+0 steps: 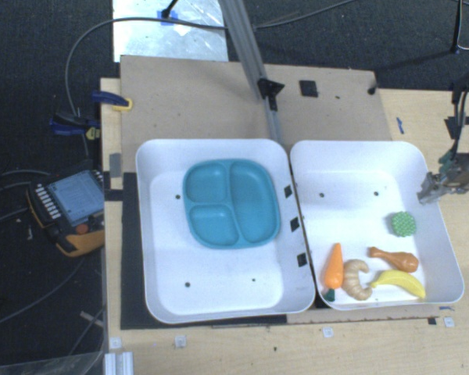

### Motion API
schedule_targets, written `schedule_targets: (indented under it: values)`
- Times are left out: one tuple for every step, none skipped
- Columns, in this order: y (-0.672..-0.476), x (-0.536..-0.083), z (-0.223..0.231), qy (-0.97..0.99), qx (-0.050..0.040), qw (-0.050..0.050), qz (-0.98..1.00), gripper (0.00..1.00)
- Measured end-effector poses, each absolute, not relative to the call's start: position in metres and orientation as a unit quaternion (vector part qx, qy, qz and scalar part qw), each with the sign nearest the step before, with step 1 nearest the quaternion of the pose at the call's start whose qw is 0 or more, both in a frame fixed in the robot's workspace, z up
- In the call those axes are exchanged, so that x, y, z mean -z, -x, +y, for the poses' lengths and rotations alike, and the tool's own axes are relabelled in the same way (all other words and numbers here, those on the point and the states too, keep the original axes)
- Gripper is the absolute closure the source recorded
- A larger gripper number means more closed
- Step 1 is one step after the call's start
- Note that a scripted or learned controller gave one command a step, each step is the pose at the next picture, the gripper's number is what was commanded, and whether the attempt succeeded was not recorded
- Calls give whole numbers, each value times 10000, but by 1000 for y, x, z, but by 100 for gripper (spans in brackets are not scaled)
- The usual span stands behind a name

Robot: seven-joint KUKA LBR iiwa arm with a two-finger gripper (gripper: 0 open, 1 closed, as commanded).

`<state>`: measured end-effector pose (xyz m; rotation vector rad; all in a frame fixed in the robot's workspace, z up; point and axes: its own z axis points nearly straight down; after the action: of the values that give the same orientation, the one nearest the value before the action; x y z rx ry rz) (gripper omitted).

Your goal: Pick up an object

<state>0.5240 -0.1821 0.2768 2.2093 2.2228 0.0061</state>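
Dark carpet runs round the table [219, 92], which carries two shallow white bins side by side, with cables and a handheld controller [69, 209] off to the camera's left. From my seat I read the left bin [164, 287] as holding a blue divided plate [231, 202], and the right bin [352, 170] as holding all the small items, bunched in its near right corner.

My claw [442, 182] sits at the right bin's far right rim, just above the wall, with nothing under it. It is too small and blurred at the frame edge for me to judge its opening, and I see no object in it.

The nearest candidate is the green ball [403, 223], which lies toward the camera and slightly left of the claw, near it and apart from the others. Farther on the same line come the chicken drumstick [394, 258], lying roughly left to right, then the banana [399, 283], likewise crosswise, with a tan curled piece [357, 279] touching its left end and the carrot [334, 266] standing nearly lengthwise beside that.

I judge the ball the cleanest pick: a short move inward and down.
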Motion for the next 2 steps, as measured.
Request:
schedule_targets:
  values:
    - [-540, -275, -127, -7033, -15, 13, 7109, 100]
    - [-548, -276, -69, -7031, -14, 6, 7111, 100]
